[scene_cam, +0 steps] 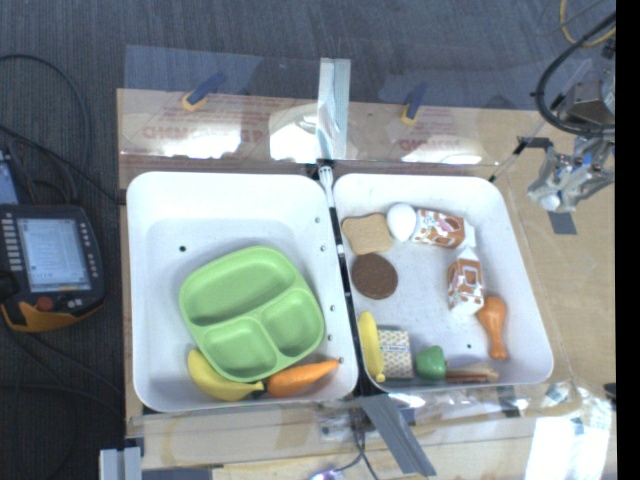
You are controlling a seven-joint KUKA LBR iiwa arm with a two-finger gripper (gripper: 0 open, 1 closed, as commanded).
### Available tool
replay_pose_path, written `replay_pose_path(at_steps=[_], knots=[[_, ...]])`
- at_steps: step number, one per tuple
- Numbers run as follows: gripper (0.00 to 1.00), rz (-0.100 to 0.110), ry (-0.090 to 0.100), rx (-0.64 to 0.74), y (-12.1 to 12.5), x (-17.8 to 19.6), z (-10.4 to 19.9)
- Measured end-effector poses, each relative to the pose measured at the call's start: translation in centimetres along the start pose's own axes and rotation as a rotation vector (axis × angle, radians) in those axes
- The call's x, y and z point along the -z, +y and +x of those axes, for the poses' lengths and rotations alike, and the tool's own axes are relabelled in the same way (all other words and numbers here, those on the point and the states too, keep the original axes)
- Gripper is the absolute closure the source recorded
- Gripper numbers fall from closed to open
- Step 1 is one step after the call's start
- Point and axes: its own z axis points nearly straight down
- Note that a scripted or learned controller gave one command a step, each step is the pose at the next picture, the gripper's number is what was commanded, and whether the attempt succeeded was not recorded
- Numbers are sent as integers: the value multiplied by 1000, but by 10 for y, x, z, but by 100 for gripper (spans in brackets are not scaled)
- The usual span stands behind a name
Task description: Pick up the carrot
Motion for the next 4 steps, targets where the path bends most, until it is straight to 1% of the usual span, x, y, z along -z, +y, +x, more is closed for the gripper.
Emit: replay_pose_path(at_steps=[1, 2, 3, 4], knots=[[100, -23, -1, 39, 87, -99, 43], [100, -8, -2, 158, 100, -19, 12], [100, -9, 0, 141, 86, 29, 65], [100, -23, -5, 210, 89, -67, 63]])
